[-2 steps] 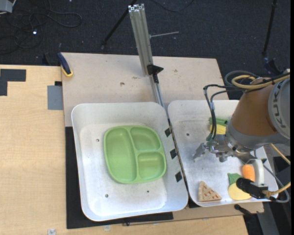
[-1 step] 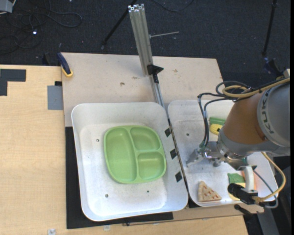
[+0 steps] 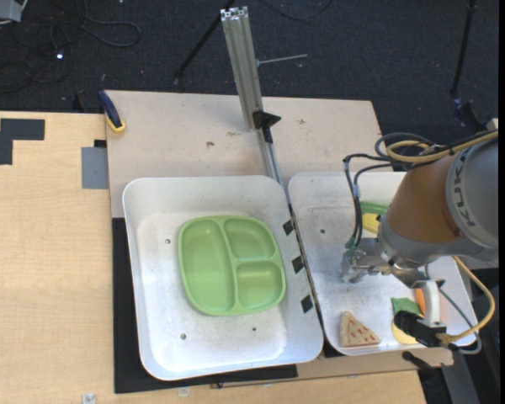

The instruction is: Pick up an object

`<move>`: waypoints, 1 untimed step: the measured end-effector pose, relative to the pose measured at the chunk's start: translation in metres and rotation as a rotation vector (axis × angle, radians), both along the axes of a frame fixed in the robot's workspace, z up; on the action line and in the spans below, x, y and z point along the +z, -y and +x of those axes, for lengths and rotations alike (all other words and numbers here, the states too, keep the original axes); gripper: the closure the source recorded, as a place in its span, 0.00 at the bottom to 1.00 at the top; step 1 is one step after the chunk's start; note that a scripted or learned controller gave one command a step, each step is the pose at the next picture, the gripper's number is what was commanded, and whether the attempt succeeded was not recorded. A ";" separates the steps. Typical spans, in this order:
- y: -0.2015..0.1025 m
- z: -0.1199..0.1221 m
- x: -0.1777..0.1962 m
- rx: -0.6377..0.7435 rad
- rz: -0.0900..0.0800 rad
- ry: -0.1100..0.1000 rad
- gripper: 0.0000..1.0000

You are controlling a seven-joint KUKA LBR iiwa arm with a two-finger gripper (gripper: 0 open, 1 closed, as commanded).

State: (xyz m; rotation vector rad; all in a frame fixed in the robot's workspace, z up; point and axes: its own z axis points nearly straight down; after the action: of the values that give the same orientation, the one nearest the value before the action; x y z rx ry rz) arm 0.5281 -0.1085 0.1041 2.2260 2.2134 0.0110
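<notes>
My gripper [image 3: 352, 271] hangs low over the middle of the right bin [image 3: 324, 217], under the grey and orange arm [image 3: 429, 209]. A triangular pizza-slice toy [image 3: 358, 331] lies at the bin's front edge, a little in front of the gripper and apart from it. To the right of the slice sit a green piece [image 3: 406, 305], a yellow piece [image 3: 403, 332] and an orange-and-white piece [image 3: 422, 296]. A yellow and green item [image 3: 370, 218] peeks out behind the arm. Nothing is visibly held.
The left bin [image 3: 147, 225] holds a green divided plate [image 3: 231, 264]. A metal post [image 3: 244, 66] rises behind the bins, with black clips [image 3: 296, 263] along the seam between them. Loose cables [image 3: 379, 162] loop above the arm.
</notes>
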 end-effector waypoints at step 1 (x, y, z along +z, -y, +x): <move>-0.003 0.001 0.042 0.006 -0.003 -0.006 1.00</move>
State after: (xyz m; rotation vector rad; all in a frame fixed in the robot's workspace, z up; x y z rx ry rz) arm 0.5287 -0.1053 0.1466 2.2205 2.2220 0.0008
